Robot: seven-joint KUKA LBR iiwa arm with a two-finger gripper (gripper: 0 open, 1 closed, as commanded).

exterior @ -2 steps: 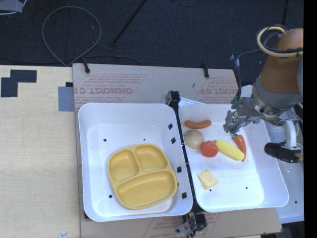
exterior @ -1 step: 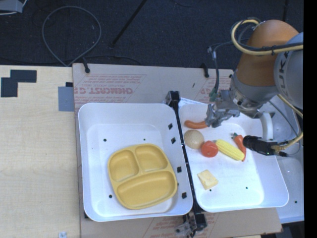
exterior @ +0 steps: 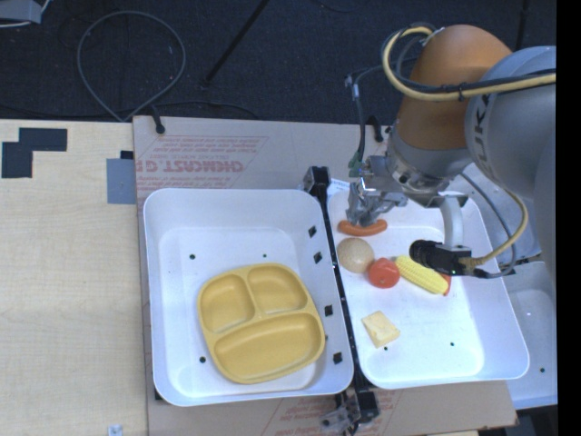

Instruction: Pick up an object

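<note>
In the camera view, your grey arm with its orange band comes in from the upper right of the frame, and the two-finger gripper [exterior: 367, 209] hangs low over the upper left corner of the right-hand shallow white plastic bin [exterior: 495, 357]. Its tip sits right at a flat orange carrot-like toy piece [exterior: 363, 228]; from this slant I cannot tell whether it is pinching that piece or merely over it. Just below lie a pale beige round toy [exterior: 355, 254], a red tomato-shaped toy [exterior: 383, 273] and a yellow corn-cob toy [exterior: 423, 275], close together, with a pale yellow cheese-like wedge [exterior: 380, 328] apart toward the bottom. The left-hand white bin [exterior: 172, 234] holds a yellow sectioned plastic tray [exterior: 261, 322]. If the orange piece is your target, centre the tool across its narrow width, keep off the bin's wall and the beige round toy, go down until you meet the floor, then lift straight up slowly, since a thin flat piece slips out easily.
</note>
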